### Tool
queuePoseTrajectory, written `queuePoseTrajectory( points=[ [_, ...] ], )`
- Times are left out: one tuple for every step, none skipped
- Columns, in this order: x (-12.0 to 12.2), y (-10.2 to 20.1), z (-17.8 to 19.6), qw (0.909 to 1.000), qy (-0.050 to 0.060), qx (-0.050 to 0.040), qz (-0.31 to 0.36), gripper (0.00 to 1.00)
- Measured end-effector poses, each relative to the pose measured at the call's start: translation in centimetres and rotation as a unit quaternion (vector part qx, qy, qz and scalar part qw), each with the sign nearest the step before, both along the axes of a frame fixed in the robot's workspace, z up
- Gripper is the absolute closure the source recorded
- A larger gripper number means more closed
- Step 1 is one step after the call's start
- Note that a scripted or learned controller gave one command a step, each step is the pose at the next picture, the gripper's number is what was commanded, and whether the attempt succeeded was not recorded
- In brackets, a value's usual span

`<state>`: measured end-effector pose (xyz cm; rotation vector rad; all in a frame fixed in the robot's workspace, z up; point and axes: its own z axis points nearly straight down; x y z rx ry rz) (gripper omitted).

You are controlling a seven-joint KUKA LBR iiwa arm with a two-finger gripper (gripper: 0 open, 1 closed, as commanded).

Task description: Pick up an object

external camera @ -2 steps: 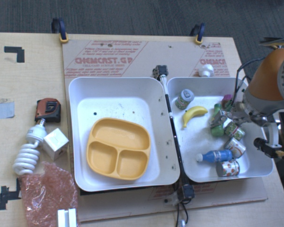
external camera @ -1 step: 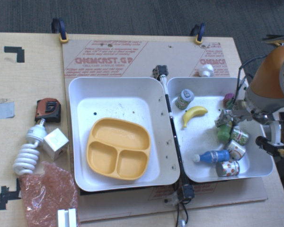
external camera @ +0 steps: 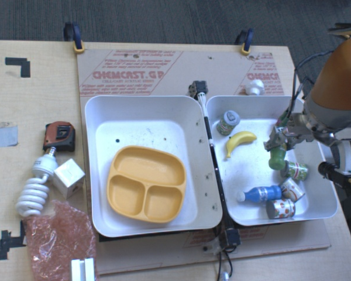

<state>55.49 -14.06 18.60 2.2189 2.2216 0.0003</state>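
Green bottle point(external camera: 276, 158) under jaws point(external camera: 279, 140), banana point(external camera: 240, 141) beside, cans near

a pale wooden bench top point(external camera: 29, 107) fills the left side, with black corner marks on it. a brown paper-covered board printed in red lettering point(external camera: 134, 72) lies across it, held by blue and yellow clamps point(external camera: 74, 37). dark grey carpet floor point(external camera: 164, 7) runs along the top.

A small green plastic bottle point(external camera: 276, 158) stands roughly upright in the right white bin point(external camera: 316, 206), beneath the pincer point(external camera: 279, 140), just beside a green-labelled can point(external camera: 296, 170).
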Motion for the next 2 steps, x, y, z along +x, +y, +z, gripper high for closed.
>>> queuePoseTrajectory(
  points=[
    [-7.7,6.7,4.3,1.0000,0.001,0.0004,0.000,1.00],
    [-7.6,12.0,3.9,1.0000,0.000,0.0005,0.000,1.00]
  ],
)
